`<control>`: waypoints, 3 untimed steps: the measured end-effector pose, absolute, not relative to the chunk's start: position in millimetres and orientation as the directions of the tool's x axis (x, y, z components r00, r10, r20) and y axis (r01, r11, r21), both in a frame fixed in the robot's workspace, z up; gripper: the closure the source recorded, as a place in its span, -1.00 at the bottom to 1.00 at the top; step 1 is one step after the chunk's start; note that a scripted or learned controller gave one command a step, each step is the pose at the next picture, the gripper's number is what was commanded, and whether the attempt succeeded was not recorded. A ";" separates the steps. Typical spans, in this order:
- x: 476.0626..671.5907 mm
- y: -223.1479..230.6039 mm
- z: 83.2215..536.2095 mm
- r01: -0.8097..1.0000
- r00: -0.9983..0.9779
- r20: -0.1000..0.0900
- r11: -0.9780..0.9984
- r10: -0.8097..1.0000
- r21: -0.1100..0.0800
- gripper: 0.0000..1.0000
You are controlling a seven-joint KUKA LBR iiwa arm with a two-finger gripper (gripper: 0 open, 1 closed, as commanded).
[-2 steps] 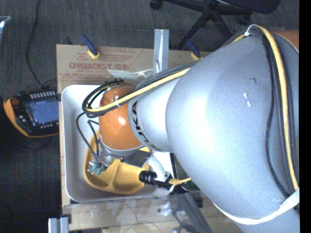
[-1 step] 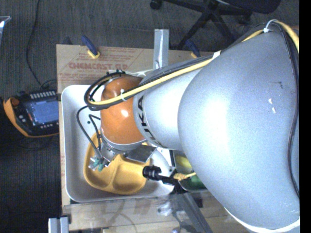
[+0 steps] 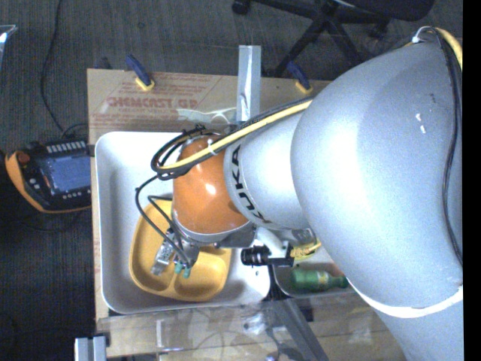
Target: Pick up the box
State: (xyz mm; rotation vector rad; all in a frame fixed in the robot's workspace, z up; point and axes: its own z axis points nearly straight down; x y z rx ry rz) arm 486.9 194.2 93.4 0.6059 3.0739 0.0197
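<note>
My gripper (image 3: 172, 262) hangs low in the left bin (image 3: 113, 201), right over a yellow, shallow, dish-like object (image 3: 201, 280) that lies in the bin's front half. The orange wrist band (image 3: 203, 190) and the grey arm (image 3: 361, 179) cover much of the bin behind it. I see no thing with a clear box shape; the arm hides the bin's middle and right side. Nothing shows as held at the gripper's tip.
A green bottle (image 3: 319, 280) lies in the right bin, just under the arm. A teach pendant (image 3: 56, 177) sits on the floor to the left. Blue clamps (image 3: 137, 71) hold the cardboard base (image 3: 150, 104) at the back.
</note>
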 end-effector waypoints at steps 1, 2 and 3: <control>488.3 233.4 172.4 0.573 -0.820 0.000 0.820 0.573 -0.002 1.00; 494.1 222.6 100.1 0.737 -0.676 0.002 0.676 0.737 -0.004 1.00; 485.0 217.5 155.8 0.731 -0.682 0.001 0.682 0.731 -0.003 1.00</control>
